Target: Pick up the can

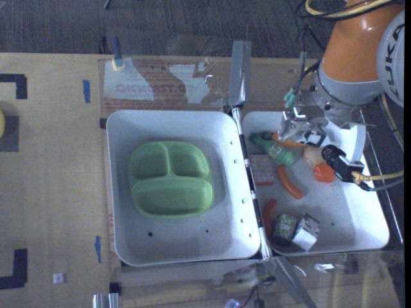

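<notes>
Can (284, 227) low in right bin (366, 226); claw (297, 128) apart above, opening indiscernible.

Light wooden bench (51, 191) with blue tape marks (86, 90); dark grey carpet floor (192, 11) beyond its far edge.

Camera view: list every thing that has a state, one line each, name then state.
Green divided tray: right way up, flat in the left bin.
Can: lying in the right bin, near its front edge, not gripped.
Green bottle: lying on its side.
White carton: tipped, touching the can.
Gripper: low over the right bin's back, by the bottle; finger state unclear.
</notes>
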